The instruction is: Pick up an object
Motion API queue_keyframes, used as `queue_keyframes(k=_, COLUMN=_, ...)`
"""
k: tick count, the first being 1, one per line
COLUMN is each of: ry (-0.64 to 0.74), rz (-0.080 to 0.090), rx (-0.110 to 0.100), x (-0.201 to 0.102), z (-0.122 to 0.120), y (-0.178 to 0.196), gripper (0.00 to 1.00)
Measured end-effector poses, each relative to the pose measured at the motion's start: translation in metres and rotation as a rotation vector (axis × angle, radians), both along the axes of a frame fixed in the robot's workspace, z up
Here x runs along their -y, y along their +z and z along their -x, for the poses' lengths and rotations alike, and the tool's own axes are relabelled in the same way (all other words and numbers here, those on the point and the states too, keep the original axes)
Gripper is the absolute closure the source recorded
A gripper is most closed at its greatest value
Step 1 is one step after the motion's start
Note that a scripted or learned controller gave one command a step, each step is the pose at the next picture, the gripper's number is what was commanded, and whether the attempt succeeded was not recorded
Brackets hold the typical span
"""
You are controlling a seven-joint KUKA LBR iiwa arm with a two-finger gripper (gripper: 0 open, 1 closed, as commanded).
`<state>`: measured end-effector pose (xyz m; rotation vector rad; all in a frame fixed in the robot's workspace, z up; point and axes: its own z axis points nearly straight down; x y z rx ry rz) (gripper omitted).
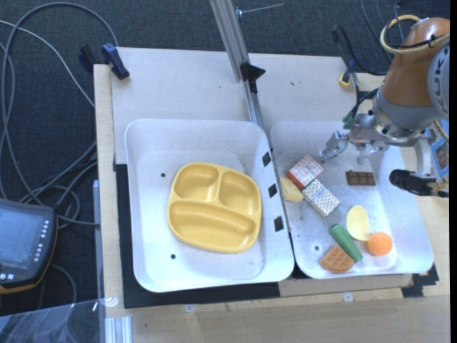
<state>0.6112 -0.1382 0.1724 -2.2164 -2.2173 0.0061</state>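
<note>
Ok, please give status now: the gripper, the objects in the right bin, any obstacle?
Gripper above right bin, holding nothing. Chocolate bar just below it, two patterned boxes left. Nothing on the bar.

Arm (pixel 414 70) bent low, pincer (pixel 351 148) pointing down

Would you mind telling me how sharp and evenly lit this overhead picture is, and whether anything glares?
Camera view: soft, even light, faint shadows; the yellow tray and orange ball read clearly, with mild sheen on the tray; the gripper looks slightly soft; the left bin is bright but not blown out.
</note>
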Motion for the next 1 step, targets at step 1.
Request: queue_keyframes(k=1, ry=-0.001, rz=0.000, rx=0.000, x=0.0083, z=0.0041, y=-0.0581, gripper=0.00)
